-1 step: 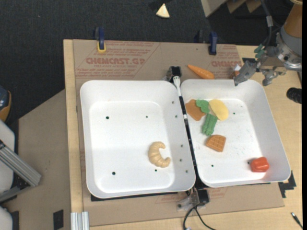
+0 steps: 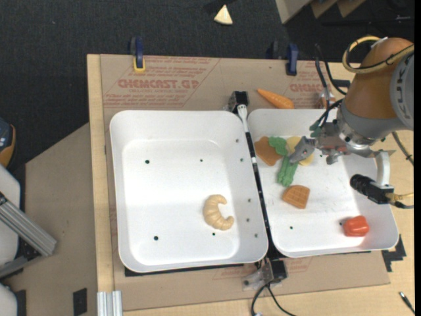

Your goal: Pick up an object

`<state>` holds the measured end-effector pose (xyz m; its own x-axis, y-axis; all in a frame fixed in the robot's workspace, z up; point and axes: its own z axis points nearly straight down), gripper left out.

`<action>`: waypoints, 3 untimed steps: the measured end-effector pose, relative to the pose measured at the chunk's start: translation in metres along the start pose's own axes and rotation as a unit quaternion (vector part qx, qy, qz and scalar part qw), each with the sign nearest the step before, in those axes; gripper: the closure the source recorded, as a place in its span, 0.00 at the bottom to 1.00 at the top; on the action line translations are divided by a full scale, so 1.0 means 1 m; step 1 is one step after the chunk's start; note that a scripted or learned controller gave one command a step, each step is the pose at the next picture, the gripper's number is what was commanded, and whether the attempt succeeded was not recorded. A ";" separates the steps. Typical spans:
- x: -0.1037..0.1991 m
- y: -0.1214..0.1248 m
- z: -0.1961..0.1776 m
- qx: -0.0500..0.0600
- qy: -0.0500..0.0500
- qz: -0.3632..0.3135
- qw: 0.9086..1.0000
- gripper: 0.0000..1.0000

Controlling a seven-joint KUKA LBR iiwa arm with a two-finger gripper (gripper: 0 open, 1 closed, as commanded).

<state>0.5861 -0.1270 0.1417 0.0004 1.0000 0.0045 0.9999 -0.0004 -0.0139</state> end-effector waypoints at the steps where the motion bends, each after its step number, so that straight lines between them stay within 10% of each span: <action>1: 0.024 0.063 0.058 -0.010 -0.003 -0.002 1.000 0.00; 2: 0.020 0.063 0.040 -0.010 -0.004 0.000 1.000 1.00; 3: 0.037 0.032 -0.050 -0.011 -0.003 -0.001 1.000 1.00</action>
<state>0.6187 -0.0897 0.1913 -0.0016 1.0000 -0.0006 1.0000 0.0016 0.0081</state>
